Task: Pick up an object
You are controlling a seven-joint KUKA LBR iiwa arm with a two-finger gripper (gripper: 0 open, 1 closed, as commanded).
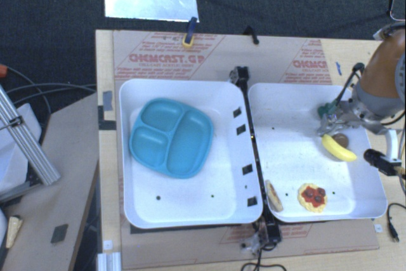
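My gripper [329,120] hangs low over the far right part of the right bin [285,155], reaching in from the right. Just below it lies a yellow banana [338,148], with a small brown object [341,138] tucked against its upper side. The gripper's tip is close to both, and I see nothing held in it. Nearer the front of the same bin lie a small round pizza toy [313,197] with red spots and a tan bread-like piece [274,195] by the left wall.
The left bin [152,200] holds a blue divided plate [171,136] in its far left half. A black divider with clips [248,143] separates the bins. A black part of the arm [384,163] overhangs the right bin's right rim.
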